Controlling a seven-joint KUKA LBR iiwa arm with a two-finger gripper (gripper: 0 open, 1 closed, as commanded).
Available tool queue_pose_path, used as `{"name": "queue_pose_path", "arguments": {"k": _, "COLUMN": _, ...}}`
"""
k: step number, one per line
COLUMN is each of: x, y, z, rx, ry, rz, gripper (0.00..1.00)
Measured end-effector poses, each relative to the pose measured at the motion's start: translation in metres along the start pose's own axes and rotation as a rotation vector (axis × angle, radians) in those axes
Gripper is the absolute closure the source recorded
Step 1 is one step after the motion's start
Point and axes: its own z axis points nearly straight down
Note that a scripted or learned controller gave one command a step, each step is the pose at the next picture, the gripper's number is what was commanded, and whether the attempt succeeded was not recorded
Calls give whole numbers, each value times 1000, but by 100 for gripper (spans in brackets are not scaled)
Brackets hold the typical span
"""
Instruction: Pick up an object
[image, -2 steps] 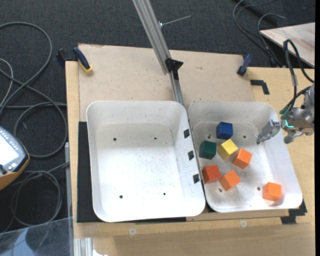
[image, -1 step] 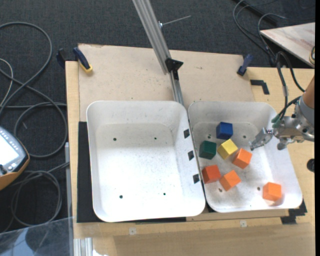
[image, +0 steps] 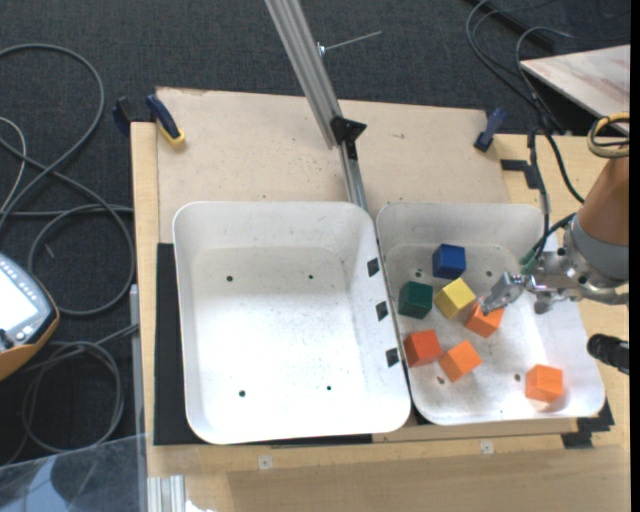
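The arm (image: 608, 225) comes in from the right side and reaches over the right bin (image: 520, 215), and its gripper (image: 497, 299) is low inside this bin, just beside an orange cube (image: 484, 321) that lies under its tip. I cannot tell if the fingers are spread or pressed together, because they are small and partly hidden by the wrist; no object is seen between them. All the blocks are in the right bin. A blue cube (image: 449, 260) is near the back, a dark green cube (image: 416, 298) is in front and to the left of it, and a yellow cube (image: 456, 297) is just beside the green one, between it and the gripper. Nearer to the front there are three more orange cubes: one (image: 423, 347) close to the left wall of the bin, one (image: 461, 360) just beside it, and one (image: 545, 383) well apart near the front right corner. The left bin (image: 190, 300) stands touching the right one, on the wooden bench (image: 260, 150).
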Motion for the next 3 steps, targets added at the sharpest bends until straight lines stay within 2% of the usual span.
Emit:
{"name": "queue_pose_path", "arguments": {"k": 1, "x": 2, "y": 9, "z": 50, "rx": 0, "ry": 0, "rz": 0, "gripper": 0}}
{"name": "queue_pose_path", "arguments": {"k": 2, "x": 1, "y": 11, "z": 35, "rx": -8, "ry": -2, "rz": 1, "gripper": 100}}
{"name": "queue_pose_path", "arguments": {"k": 3, "x": 8, "y": 6, "z": -14, "rx": -12, "ry": -4, "rz": -1, "gripper": 100}}
